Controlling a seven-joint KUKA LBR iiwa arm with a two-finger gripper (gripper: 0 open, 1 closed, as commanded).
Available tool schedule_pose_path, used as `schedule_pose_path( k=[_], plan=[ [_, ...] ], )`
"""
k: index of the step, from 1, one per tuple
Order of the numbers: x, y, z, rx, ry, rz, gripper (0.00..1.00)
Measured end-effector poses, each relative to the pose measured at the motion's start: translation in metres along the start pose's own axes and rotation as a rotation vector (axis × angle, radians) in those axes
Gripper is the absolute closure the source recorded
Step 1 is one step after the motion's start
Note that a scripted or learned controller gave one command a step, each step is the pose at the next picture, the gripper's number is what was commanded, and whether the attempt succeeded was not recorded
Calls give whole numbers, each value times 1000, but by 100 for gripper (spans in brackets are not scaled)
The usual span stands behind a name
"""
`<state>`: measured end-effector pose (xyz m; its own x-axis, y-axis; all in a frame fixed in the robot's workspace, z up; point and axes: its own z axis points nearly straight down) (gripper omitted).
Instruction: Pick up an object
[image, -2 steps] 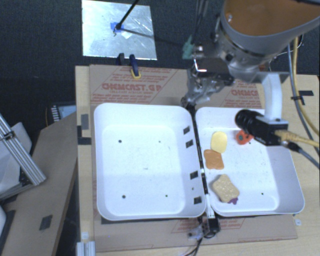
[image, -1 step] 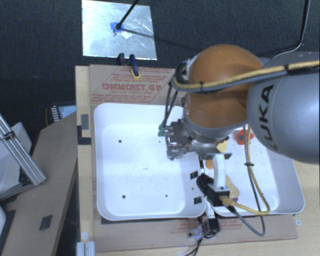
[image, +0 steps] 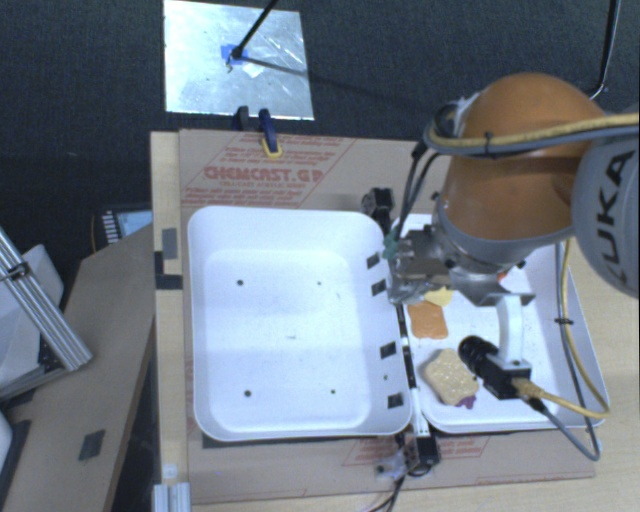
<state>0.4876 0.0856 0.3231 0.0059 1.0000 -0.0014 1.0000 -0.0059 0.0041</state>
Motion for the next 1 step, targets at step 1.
schedule_pose_path(
  k=[1],
  plan=[
    [45,0,-116,-11,7,-14,100]
  ],
)
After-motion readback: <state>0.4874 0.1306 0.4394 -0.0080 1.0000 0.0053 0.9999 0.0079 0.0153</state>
